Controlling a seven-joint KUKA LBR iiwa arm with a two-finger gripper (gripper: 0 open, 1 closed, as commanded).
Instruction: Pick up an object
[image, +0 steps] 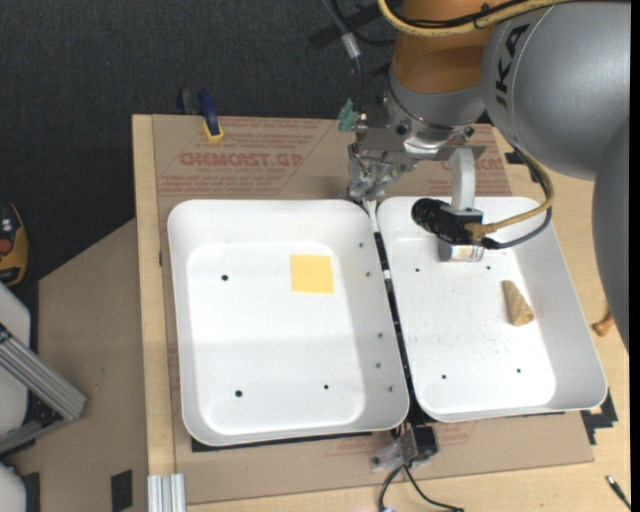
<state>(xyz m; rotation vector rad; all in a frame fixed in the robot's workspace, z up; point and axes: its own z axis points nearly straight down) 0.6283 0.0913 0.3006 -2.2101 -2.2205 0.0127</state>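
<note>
The counter (250, 150) is a brown board with faint red lettering printed across its far part. Two shallow white bins sit directly on it side by side, their inner rims touching: the left bin (200, 300) and the right bin (560, 350). A small blue and yellow clamp (210, 115) grips the counter's far left edge.

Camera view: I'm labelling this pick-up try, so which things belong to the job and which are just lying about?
Job:
yellow square piece in the left bin
tan cork-like piece in the right bin
gripper, above the bins' far edge

Lying about:
blue-and-yellow clamp on the board
cable plug at the near edge
</note>
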